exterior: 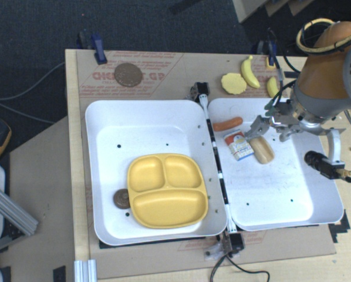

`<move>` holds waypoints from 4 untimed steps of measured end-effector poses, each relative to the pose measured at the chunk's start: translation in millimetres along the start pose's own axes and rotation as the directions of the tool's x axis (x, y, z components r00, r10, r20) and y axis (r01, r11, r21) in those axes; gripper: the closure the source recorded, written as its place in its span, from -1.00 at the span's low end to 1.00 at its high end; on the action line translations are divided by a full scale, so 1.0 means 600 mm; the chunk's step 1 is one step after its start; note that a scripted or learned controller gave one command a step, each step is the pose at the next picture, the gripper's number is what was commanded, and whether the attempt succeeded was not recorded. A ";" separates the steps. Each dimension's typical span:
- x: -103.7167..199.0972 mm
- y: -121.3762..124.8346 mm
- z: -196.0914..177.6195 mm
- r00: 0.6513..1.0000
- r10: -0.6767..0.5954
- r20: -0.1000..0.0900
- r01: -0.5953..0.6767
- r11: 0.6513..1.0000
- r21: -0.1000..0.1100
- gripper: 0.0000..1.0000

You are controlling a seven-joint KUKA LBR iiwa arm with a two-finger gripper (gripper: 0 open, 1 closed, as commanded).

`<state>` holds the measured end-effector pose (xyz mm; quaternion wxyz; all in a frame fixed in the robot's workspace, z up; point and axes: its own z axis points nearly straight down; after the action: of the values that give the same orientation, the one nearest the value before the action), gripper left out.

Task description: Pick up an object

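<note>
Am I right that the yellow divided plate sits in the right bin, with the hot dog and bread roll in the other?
Not quite: in the camera view the yellow divided plate sits in the left bin; the hot dog and bread roll lie in the right bin.

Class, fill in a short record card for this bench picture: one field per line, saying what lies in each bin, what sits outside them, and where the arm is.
left bin: yellow divided plate, brown disc at its left edge
right bin: hot dog, small packet, bread roll
outside bins: banana, yellow slice, round brown disc
end effector: over right bin, above the bread roll
</note>
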<state>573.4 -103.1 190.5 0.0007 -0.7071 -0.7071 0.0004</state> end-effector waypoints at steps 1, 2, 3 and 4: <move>-0.013 0.162 0.178 1.000 -0.002 0.002 0.002 1.000 -0.012 -1.00; 0.008 0.156 0.176 1.000 -0.002 0.000 0.002 1.000 -0.001 -1.00; 0.017 0.156 0.175 1.000 -0.001 0.001 0.001 1.000 -0.001 -1.00; 0.018 0.128 0.176 1.000 0.002 0.000 -0.002 1.000 0.001 -1.00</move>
<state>650.0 -92.5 85.0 0.0011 -0.7076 -0.7066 0.0010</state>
